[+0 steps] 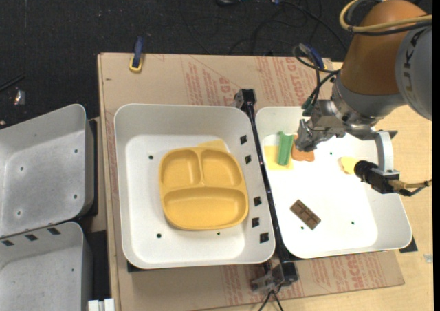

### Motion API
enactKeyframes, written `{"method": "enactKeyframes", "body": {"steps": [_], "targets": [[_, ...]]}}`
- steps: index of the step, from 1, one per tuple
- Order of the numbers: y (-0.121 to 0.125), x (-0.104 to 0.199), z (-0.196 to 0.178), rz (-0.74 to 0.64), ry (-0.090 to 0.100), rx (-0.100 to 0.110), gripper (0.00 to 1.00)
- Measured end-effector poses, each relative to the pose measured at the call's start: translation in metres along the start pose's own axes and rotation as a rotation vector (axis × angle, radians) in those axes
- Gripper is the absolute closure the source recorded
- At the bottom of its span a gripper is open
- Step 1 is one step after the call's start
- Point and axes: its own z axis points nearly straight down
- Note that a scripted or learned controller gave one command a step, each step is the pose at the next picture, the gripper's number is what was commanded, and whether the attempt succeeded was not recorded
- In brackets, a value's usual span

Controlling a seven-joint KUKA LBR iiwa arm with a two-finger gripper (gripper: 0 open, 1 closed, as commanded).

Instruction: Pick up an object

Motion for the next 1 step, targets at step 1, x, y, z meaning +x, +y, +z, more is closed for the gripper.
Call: {"method": "enactKeyframes", "body": {"steps": [1], "targets": [[0.0102, 0.051, -0.0017, -0.001, 0.0, -0.003, 1.0]]}}
